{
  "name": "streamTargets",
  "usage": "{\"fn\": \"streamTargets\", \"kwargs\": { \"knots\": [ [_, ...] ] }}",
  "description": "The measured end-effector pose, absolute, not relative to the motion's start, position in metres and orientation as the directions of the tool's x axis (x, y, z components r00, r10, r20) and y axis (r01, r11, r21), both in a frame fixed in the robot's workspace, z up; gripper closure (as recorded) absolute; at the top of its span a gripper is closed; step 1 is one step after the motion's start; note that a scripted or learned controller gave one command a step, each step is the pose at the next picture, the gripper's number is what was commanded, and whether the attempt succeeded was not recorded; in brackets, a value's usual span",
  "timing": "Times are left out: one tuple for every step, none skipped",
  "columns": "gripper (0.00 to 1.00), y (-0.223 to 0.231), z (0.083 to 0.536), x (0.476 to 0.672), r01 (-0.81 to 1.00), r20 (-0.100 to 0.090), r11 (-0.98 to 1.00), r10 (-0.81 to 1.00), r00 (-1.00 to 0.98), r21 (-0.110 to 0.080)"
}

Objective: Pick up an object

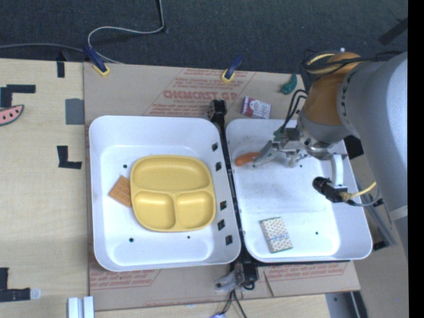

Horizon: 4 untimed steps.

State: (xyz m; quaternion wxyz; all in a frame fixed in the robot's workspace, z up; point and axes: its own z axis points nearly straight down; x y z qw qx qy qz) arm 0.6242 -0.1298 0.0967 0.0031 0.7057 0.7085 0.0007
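Camera view from above the worktop: the gripper (262, 158) hangs low in the right bin (344, 244), its fingers parted and reaching toward a small orange object (246, 158) lying near the bin's upper-left corner, with nothing yet held between them. The piece looks light, smooth and likely to skid; a pinch across its narrow middle seems safest.
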Motion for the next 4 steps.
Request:
{"fn": "streamTargets", "kwargs": {
  "knots": [
    [0.00,-0.101,0.086,0.647,1.000,-0.008,-0.001,1.000,0.001,-0.003],
    [1.00,-0.099,0.096,0.648,1.000,-0.007,0.000,1.000,0.000,0.001],
    [0.00,-0.099,0.095,0.648,1.000,-0.007,0.000,1.000,0.000,0.000],
    [1.00,-0.099,0.105,0.648,1.000,-0.007,0.001,1.000,-0.001,-0.001]
  ]
}}
